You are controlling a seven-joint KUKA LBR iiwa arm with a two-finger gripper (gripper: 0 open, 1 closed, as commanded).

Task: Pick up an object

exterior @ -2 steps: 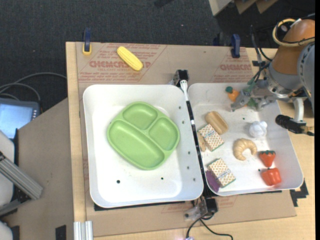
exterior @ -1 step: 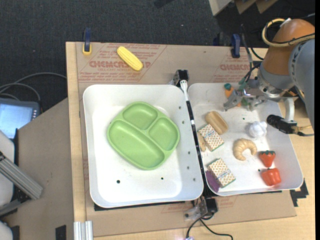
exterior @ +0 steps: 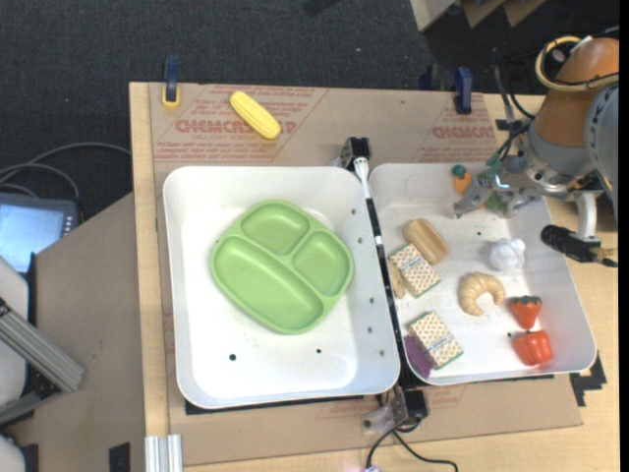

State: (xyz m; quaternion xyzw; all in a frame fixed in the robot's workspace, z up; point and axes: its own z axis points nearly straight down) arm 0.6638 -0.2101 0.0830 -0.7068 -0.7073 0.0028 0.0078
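The patterned packet (exterior: 433, 339) at your right bin's (exterior: 575, 293) near edge lies untouched (as do its neighbours), so you're approaching: lower the empty, narrowly parted gripper (exterior: 488, 191) from the far edge.

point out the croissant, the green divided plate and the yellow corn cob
croissant (exterior: 481, 292), camera view, middle of its curved body
green divided plate (exterior: 281, 265), camera view, ridge where its compartments meet
yellow corn cob (exterior: 255, 115), camera view, middle of the cob
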